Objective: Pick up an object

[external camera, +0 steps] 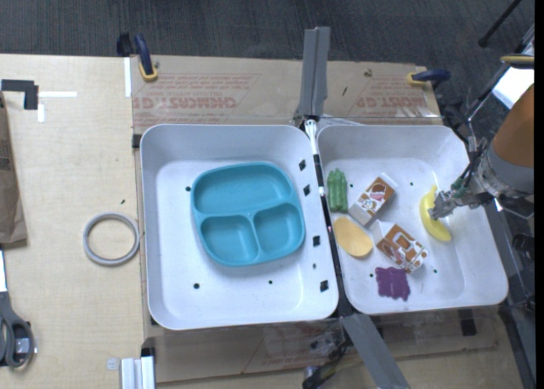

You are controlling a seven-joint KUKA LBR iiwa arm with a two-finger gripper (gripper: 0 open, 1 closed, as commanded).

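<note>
The table [68,166] carries two white bins. The left bin [161,209] holds a blue divided tray [246,213]. In the right bin [476,277] lie two snack boxes, a green item, a purple item and a yellow banana [432,219]. The tool [444,206] sits touching the banana; its opening cannot be told.

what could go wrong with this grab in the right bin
The tool sits right at the yellow banana, which lies close to the right bin's side wall, so there is little room on that side. The banana is curved and might slip or roll out of a pinch. A sideways nudge could also push it toward the orange-and-white carton nearby.
</note>
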